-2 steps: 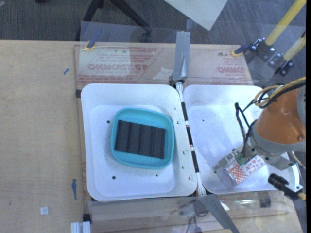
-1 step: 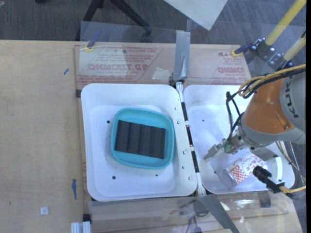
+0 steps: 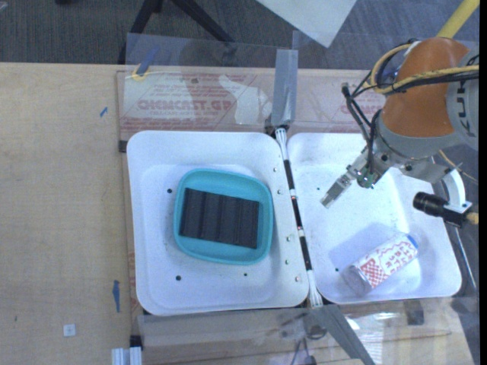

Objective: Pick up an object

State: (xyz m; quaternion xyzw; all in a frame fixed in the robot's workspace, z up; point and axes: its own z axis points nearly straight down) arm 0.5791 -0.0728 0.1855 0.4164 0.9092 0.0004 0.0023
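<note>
A white cylindrical bottle (image 3: 380, 262) with a red pattern and a grey cap lies on its side in the right bin (image 3: 434, 280), near that bin's front. A teal tray (image 3: 224, 216) with a dark ridged insert rests in the middle of the left bin (image 3: 152, 280). My gripper (image 3: 335, 193) hangs over the right bin's left half, up and to the left of the bottle and apart from it. I see nothing in its grasp.
The grey arm with its orange band (image 3: 424, 90) reaches in over the right bin's back right corner. A ridge with a cable (image 3: 294, 211) divides the two bins. A black cylindrical part (image 3: 434, 204) sticks out at the right rim.
</note>
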